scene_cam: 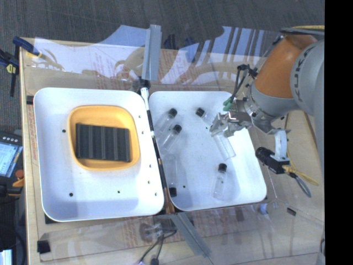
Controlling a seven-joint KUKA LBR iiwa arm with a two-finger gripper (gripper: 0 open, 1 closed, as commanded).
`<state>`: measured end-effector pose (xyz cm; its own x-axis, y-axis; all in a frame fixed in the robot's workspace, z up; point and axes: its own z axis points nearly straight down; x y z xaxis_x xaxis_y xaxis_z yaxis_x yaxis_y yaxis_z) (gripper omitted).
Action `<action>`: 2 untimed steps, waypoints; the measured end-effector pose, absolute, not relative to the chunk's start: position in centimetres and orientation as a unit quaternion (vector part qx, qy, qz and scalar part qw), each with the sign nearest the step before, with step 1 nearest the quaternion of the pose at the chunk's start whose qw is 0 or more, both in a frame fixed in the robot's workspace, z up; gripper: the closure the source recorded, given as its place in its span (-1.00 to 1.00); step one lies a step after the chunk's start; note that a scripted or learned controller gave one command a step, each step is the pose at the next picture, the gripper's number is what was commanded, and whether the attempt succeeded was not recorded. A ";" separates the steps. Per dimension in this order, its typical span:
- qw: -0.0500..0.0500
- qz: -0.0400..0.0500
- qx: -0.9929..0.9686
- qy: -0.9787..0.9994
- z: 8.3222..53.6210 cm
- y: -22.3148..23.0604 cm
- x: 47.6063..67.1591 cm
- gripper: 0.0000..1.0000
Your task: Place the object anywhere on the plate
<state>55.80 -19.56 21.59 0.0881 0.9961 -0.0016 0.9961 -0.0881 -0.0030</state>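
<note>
Jaws I cannot read as open or closed hang over a clear vial (224, 146), leaving the plate (103, 136) far left, unfilled.

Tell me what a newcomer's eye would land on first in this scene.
The yellow plate with a dark ribbed insert stands out in the left bin. On the right, the grey arm's orange band draws the eye, its gripper low over the right bin. There several clear vials with black caps lie scattered, one near the front.
</note>
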 end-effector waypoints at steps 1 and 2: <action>0.000 0.000 -0.652 -0.758 24.2 -16.5 61.6 1.00; 0.002 0.001 -0.555 -0.832 17.9 -13.8 61.4 1.00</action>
<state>61.44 -13.83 17.88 -0.3848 0.9230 0.0026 0.9230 0.3849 -0.0045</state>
